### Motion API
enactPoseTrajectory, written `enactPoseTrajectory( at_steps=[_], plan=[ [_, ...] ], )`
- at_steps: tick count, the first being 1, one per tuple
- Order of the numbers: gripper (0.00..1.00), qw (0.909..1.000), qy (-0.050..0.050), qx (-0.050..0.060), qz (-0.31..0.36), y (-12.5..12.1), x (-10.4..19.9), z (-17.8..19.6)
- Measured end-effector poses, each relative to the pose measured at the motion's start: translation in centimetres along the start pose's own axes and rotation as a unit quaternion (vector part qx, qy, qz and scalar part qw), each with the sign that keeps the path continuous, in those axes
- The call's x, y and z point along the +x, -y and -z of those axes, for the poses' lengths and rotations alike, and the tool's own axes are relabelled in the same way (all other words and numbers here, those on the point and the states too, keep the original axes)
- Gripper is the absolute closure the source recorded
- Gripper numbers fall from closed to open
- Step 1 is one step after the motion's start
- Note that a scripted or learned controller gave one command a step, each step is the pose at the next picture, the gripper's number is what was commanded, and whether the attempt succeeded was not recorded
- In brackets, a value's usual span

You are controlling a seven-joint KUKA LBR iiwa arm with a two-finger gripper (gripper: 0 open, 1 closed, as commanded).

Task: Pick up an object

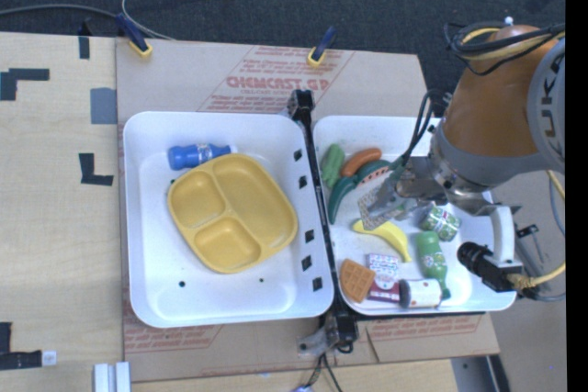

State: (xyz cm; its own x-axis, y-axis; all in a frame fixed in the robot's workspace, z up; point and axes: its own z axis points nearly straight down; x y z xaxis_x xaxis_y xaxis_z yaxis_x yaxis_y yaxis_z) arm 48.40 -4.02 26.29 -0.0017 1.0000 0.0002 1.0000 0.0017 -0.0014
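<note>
While hanging low in the right bin (pixel 478 312), claw (pixel 378 205) right above the banana (pixel 388 237); whether spread or pinched, cannot tell. Banana in the middle of that bin, between the green pepper (pixel 342 190) and the waffle (pixel 356 279), long axis running from upper left to lower right. Probably light, stiff, smooth plastic, apt to slip; best taken across the thick middle of the curve.
</note>
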Motion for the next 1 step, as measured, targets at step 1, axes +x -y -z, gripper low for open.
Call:
enactPoseTrajectory(
  at_steps=[1],
  plan=[
    [0.0,1.0,0.0,0.0,0.0,0.0,0.0,0.01]
  ],
)
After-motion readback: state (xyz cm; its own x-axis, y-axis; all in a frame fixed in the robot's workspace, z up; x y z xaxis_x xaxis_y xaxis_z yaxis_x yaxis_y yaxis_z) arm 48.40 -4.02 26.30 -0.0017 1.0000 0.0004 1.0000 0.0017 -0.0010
